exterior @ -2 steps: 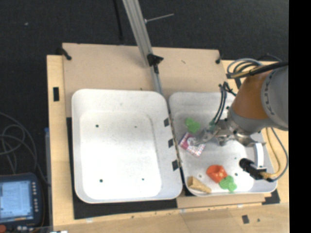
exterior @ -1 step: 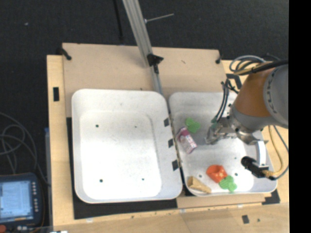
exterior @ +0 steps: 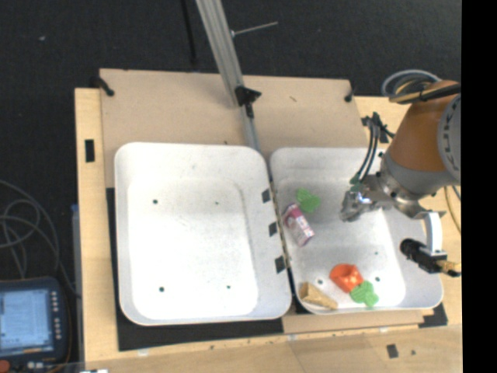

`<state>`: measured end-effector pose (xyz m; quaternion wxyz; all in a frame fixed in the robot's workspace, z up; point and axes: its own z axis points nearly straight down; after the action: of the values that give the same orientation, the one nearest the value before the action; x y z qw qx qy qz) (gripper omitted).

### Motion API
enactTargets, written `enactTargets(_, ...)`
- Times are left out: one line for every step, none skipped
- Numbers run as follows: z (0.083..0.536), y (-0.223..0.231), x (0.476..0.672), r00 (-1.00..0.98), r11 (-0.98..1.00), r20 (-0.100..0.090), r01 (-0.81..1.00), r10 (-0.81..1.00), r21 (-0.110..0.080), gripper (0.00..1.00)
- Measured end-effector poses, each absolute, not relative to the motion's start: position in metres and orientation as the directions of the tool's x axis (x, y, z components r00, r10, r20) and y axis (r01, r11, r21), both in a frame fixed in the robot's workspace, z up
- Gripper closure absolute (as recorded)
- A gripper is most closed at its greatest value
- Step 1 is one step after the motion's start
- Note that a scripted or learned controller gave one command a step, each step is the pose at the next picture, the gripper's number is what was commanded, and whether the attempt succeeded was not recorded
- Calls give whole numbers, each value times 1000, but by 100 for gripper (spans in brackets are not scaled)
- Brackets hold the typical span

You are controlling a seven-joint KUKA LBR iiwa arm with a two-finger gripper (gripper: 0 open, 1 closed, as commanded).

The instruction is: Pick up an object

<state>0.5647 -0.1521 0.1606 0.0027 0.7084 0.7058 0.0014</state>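
Note:
The right bin [exterior: 326, 162] holds several small objects. A green piece [exterior: 308, 201] lies near its left side, with a pink-and-white packet [exterior: 299, 224] just below it. A red-orange object [exterior: 345, 276] sits near the front, a second green piece [exterior: 363, 294] touching its lower right, and a tan wedge [exterior: 317, 294] lies at the front left corner. My gripper [exterior: 355, 206] hangs over the middle of the right bin, to the right of the green piece and packet, with nothing seen between its fingers.
The left bin [exterior: 194, 231] lies beside the right one. A slanted metal post [exterior: 221, 41] rises from the back of the bench. A screen [exterior: 27, 317] sits at the lower left, off the bench.

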Motion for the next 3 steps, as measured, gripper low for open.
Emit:
enactTargets(220,-151,558,-2,2,-2,1000,1000,8,100)
enactTargets(237,-152,559,-4,4,-1,1000,1000,4,100)
enactTargets(229,-96,561,-6,6,0,1000,1000,1,100)
